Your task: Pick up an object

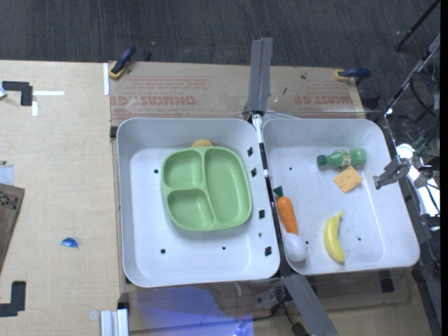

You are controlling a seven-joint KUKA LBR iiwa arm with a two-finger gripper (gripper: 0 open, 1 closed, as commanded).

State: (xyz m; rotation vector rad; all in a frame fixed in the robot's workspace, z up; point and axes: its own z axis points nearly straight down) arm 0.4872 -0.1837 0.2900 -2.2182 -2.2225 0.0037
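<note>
Your hand (389,175) sits at the right bin's (392,261) far right rim, and you cannot tell how it is set. Nothing is held. The candidates lie in that bin — the cheese wedge (348,180) nearest, the green bottle (341,159) just above it, the banana (334,238) lower down, the carrot (286,214) against the divider. Go for the banana: it lies well apart from its neighbours. Come straight down and close across its narrow width.

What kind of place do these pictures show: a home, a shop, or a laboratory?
Probably a robot laboratory test bench. Two white bins sit on a wooden bench, holding toy food such as a banana and a green divided plate; clamps fix the cardboard backing.
</note>
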